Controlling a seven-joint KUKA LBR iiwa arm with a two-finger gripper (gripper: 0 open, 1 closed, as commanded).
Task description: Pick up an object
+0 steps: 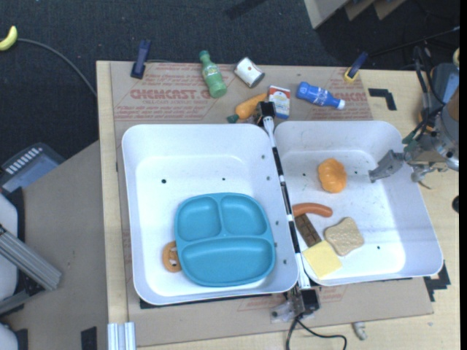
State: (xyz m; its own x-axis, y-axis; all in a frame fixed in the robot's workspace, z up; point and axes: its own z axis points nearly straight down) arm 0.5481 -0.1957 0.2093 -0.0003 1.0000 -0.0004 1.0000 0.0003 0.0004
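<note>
**Approach stage, nothing grasped**

Gripper (398,165) poised at right bin's (408,268) far right rim, fingers apart and empty. Nearest candidate: orange toy fruit (332,175), just left, apart from sausage (312,211) and bread slice (344,235). Next: shift left, centre over fruit, descend, close.

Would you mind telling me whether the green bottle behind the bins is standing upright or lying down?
Lying down. The green bottle rests on its side on the brown board behind the left bin, its cap pointing away from the bins.
</note>
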